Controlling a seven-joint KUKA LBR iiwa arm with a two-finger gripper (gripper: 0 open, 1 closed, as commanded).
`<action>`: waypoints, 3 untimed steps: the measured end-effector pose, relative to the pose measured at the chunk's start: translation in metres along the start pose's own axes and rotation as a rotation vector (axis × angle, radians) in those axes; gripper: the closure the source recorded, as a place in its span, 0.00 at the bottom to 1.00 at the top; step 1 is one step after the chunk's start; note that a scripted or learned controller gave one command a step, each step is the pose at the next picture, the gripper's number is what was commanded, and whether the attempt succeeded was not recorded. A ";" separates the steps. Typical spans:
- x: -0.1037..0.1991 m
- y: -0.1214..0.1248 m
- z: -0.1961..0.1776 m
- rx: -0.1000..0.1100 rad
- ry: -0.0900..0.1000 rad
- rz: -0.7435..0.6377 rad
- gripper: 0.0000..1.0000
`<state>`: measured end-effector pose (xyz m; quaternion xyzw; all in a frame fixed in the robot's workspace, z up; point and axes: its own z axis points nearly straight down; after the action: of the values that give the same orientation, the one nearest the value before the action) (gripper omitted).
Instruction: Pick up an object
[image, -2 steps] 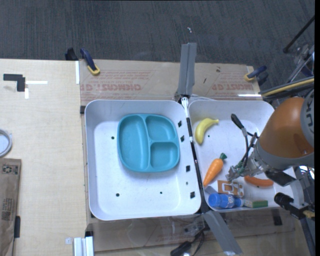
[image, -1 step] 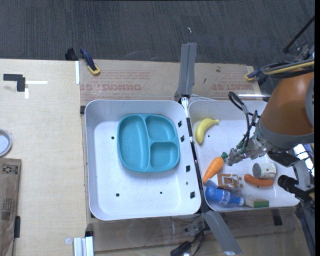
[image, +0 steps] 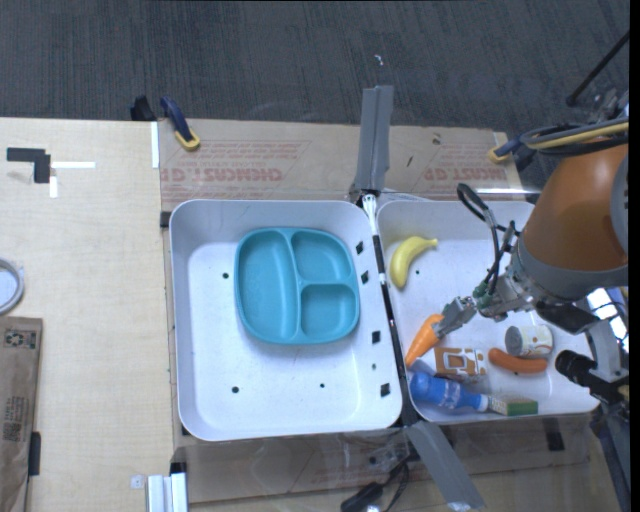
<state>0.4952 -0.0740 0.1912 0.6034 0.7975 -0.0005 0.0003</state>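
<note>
camera view looks down on two white bins side by side. the left bin (image: 190, 330) holds a teal divided plate (image: 297, 285), lying flat toward its far half. the right bin (image: 440, 215) holds the loose things: a yellow banana (image: 408, 257) at the far left corner, an orange carrot (image: 424, 338) by the left wall, a small orange and white box (image: 462, 360) just right of it, a blue bottle (image: 452, 393) lying along the near wall with a green block (image: 521, 406) at its right end, and an orange sausage-like piece (image: 518, 362) near a white cup (image: 530, 340). the arm reaches in from the right. the gripper (image: 455, 313) hangs just beside the carrot's upper end, its fingers a little apart with nothing between them.
</note>
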 end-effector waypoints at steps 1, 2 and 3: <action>-0.020 -0.016 0.081 -0.018 -0.004 -0.055 0.00; -0.020 -0.014 0.070 -0.023 -0.003 -0.053 1.00; 0.015 -0.013 -0.026 0.001 0.000 0.172 1.00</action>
<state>0.4781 -0.0629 0.2168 0.6698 0.7425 -0.0009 0.0002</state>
